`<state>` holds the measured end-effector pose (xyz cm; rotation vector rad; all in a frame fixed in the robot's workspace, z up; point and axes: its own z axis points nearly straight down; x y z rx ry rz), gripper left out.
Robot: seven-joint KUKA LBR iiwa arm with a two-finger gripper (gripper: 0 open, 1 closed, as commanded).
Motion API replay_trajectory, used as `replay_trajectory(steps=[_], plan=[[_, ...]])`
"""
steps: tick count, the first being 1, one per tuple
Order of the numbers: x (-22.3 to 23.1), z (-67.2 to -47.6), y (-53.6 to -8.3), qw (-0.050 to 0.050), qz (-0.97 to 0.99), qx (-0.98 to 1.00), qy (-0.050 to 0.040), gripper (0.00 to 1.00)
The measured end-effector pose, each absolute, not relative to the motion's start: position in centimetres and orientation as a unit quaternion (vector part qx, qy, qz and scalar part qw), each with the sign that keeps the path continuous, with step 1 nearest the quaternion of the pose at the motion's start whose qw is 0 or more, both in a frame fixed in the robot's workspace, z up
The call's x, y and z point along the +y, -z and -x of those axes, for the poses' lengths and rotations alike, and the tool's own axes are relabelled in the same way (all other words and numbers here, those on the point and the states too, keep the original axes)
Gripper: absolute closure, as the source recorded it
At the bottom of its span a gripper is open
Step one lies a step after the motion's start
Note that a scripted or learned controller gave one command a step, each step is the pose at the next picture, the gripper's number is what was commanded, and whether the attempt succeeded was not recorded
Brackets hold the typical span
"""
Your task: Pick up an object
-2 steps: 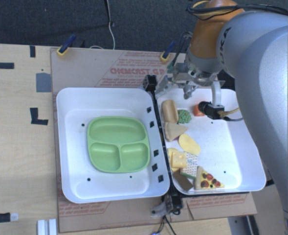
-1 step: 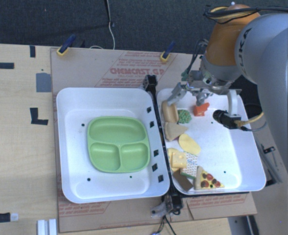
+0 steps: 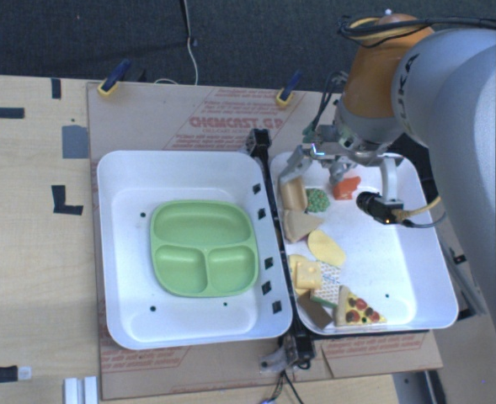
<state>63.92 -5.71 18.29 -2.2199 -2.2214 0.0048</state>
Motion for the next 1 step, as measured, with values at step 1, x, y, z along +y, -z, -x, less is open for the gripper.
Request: replay_trajectory(steps=[1], plan=[[-4.38, -66.81, -18.41, 0.000, 0.706, -0.708, 0.0003, 0.00]])
